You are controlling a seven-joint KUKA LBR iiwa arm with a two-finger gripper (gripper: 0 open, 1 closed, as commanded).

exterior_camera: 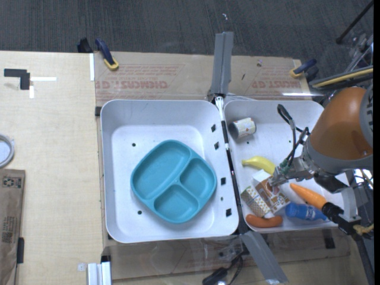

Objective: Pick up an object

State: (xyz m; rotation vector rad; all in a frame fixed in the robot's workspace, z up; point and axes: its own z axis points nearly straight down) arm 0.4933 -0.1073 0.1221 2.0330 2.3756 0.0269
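Observation:
The right bin (270, 108) holds several small objects: a white cup on its side (243, 127), a yellow banana (259, 164), a brown snack packet (265, 198), an orange carrot (308, 195), a blue bottle (304, 212) and a red sausage (264, 221). The arm with its orange band (341, 129) reaches in from the right. My gripper (279, 179) hangs low over the packet's upper right end, between banana and carrot. Its tips are too small to read.
The left bin (113, 159) bears a blue three-compartment plate (173, 180). A grey divider post (222, 64) rises between the bins at the back. Blue-yellow clamps (106, 53) (303, 69) hold the cardboard behind. A tape roll (3, 151) lies far left.

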